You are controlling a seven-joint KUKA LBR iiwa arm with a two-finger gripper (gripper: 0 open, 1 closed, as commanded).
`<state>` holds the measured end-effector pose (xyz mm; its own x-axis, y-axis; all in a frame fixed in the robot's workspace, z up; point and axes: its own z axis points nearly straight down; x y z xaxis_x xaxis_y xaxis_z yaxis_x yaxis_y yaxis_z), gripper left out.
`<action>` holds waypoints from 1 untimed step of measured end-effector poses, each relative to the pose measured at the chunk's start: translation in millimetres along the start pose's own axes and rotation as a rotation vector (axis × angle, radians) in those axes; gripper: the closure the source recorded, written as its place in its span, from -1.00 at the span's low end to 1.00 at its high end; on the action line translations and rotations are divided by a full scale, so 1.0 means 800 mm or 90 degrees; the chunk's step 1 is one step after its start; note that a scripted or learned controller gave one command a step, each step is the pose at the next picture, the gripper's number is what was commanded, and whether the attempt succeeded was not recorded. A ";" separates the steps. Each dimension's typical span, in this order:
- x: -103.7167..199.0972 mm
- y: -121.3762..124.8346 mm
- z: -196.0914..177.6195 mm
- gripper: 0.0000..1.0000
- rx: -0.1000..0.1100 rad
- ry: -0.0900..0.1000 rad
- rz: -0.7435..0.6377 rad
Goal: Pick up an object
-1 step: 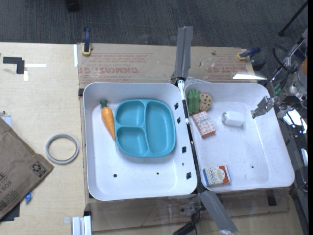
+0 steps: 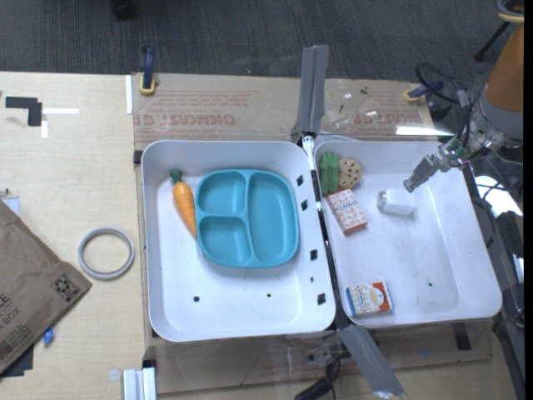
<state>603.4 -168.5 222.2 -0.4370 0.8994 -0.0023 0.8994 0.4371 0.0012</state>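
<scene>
Grey metal gripper (image 2: pixel 419 178), finger state indeterminable, hangs near small white cylindrical object (image 2: pixel 396 202), apparently positioned for pickup.

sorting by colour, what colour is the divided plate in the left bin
Teal blue plate, seen clearly in the camera view.

Small white cylinder (image 2: pixel 396 202), right bin (image 2: pixel 466 248)
</scene>
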 end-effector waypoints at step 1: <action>-0.065 -0.020 0.094 -1.00 0.001 0.002 -0.061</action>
<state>612.3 -222.6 147.5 -0.5208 0.8537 0.0001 0.8537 0.5208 -0.0011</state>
